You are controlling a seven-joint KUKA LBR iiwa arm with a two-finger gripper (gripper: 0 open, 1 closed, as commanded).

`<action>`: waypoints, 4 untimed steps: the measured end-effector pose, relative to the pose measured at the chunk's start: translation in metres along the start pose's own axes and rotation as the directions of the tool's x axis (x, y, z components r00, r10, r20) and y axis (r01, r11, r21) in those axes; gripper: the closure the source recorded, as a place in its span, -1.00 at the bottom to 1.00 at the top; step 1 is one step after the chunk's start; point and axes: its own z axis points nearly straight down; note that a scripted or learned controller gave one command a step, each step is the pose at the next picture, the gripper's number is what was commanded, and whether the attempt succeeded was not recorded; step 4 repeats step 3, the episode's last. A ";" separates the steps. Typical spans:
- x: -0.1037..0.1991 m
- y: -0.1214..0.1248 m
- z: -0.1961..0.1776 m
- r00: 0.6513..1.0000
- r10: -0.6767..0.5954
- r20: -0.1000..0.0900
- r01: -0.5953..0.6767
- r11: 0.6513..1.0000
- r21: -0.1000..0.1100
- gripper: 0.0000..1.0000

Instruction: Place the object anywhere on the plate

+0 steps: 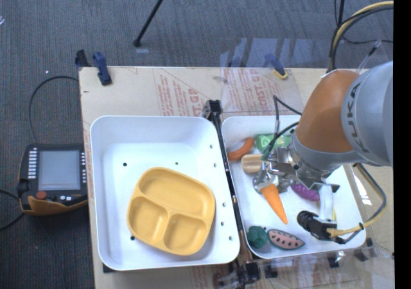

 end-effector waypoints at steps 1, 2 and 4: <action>0.082 -0.005 -0.058 1.000 0.005 0.000 -0.005 1.000 -0.003 1.00; 0.147 -0.026 -0.074 1.000 -0.026 0.002 0.026 1.000 0.000 1.00; 0.146 -0.026 -0.074 1.000 -0.026 0.004 0.026 1.000 0.000 -1.00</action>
